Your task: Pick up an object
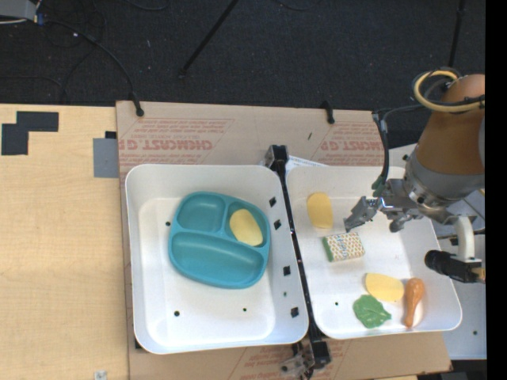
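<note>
now the gripper [379, 214] hangs with fingers spread wide, gripping nothing. at its seven o'clock (just beside) lies the patterned block [344, 247].

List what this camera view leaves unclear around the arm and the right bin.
- End effector: too small and blurred in the camera view to tell its finger state or whether it touches the patterned block.
- Right bin: its far right corner is hidden behind the arm.
- Arm: cut off by the view's right edge.
- Patterned block: print too small to read.
</note>
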`<action>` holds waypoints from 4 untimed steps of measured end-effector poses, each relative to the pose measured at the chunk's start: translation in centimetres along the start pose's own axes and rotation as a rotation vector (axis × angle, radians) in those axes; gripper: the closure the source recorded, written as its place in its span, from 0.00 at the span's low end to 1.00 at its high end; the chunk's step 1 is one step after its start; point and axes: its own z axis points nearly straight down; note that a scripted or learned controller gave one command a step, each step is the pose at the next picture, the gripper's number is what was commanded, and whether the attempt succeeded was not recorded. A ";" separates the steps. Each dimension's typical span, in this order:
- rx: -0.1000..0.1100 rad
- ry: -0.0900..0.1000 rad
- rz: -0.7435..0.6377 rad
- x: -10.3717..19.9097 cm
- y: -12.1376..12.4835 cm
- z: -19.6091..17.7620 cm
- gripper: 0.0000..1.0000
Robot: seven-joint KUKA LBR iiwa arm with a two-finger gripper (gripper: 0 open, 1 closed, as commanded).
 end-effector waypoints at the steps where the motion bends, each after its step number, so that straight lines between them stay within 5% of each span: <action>1: -0.012 -0.002 -0.002 0.0 0.2 -0.6 0.00; 3: -0.008 -0.001 -0.002 0.2 1.4 10.7 0.00; 4: -0.017 -0.005 0.000 0.1 1.6 12.7 0.00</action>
